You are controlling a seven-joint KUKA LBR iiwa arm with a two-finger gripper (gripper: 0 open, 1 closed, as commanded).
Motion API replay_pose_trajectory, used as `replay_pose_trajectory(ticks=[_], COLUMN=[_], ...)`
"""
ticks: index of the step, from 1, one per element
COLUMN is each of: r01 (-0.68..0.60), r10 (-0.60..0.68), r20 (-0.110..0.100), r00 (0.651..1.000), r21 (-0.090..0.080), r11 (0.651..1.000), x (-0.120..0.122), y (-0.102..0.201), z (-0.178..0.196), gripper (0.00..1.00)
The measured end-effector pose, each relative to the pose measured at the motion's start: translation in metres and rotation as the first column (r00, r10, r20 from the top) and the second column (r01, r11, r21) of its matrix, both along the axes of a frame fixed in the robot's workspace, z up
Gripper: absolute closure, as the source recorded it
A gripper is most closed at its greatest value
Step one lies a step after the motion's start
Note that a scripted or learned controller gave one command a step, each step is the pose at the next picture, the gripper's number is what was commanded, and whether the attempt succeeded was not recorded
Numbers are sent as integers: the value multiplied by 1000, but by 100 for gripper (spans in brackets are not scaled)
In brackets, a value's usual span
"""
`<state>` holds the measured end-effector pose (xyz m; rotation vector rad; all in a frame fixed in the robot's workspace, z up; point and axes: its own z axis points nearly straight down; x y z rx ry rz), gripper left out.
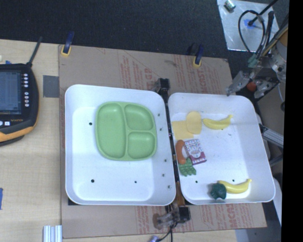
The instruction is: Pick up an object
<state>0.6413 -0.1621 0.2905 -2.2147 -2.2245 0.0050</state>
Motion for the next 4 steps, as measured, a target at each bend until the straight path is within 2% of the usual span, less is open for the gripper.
replay_pose_trajectory(ticks=[1, 2, 3, 4], r01=[1, -3, 3, 1], r10=[-1, 3, -3, -1], r20=[-2, -2, 2, -1], r00=[1000, 1000, 1000, 1000], r21=[-1, 0, 0, -1], r11=[1000, 1000, 1000, 1000], x=[-23, -47, 3, -16], y=[-51, 56, 16, -30], z=[-85, -136, -144, -199], gripper=[0, 0, 0, 0])
